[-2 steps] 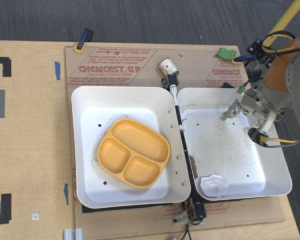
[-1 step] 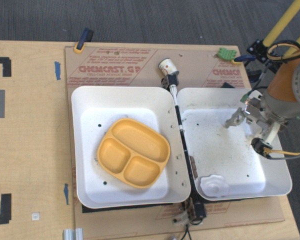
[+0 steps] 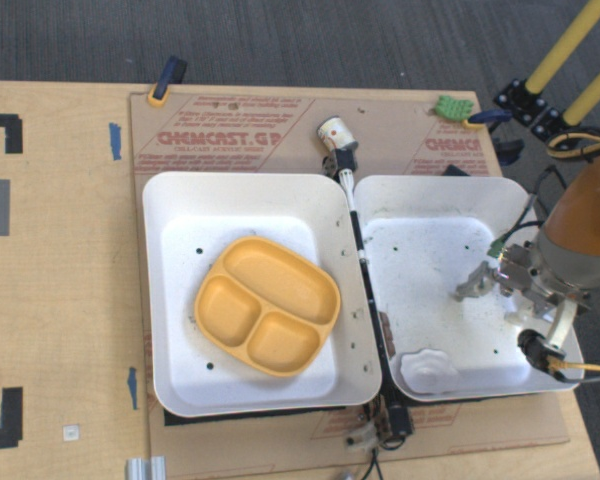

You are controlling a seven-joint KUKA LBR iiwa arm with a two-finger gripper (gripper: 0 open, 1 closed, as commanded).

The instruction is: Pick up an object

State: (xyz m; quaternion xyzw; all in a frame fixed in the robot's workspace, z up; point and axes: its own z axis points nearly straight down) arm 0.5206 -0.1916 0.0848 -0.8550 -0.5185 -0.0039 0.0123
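Clear lid: a small, translucent white plastic piece with a rumpled look lies at the near edge of the right bin, well apart from the gripper.
Fingers: the gripper hangs over the right bin's speckled white floor; whether its metal fingers are spread or closed, I cannot tell, and nothing shows between them.
Yellow tray: a smooth, rounded three-compartment plate lies in the left bin.
Tabletop: pale wood under printed cardboard.
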